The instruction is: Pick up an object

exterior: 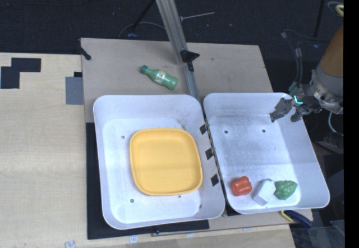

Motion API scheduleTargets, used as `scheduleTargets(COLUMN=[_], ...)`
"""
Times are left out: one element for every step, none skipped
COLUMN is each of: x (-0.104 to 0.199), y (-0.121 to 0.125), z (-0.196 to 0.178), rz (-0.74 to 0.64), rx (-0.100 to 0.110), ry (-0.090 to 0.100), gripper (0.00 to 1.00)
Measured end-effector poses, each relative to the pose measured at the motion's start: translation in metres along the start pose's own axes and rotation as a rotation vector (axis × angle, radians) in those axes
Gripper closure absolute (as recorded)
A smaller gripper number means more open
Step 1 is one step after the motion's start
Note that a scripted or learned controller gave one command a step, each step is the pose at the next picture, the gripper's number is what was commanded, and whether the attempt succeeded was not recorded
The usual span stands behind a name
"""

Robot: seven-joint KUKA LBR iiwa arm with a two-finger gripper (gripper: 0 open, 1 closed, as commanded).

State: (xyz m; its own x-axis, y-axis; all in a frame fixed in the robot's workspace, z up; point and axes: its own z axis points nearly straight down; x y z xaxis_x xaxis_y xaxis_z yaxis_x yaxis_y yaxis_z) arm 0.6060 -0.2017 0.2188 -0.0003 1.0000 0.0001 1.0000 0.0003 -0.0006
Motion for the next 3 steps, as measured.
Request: scheduleTargets(x=[0.0,-0.002,0.006], y=[0.0,0.001,0.001], z=[0.0,0.056,0.116], rz=[0.0,-0.001,-0.002], rx=[0.0,0.004,0.005], ry=[0.0,0.001,0.001], gripper=[0.0,0.0,0.0])
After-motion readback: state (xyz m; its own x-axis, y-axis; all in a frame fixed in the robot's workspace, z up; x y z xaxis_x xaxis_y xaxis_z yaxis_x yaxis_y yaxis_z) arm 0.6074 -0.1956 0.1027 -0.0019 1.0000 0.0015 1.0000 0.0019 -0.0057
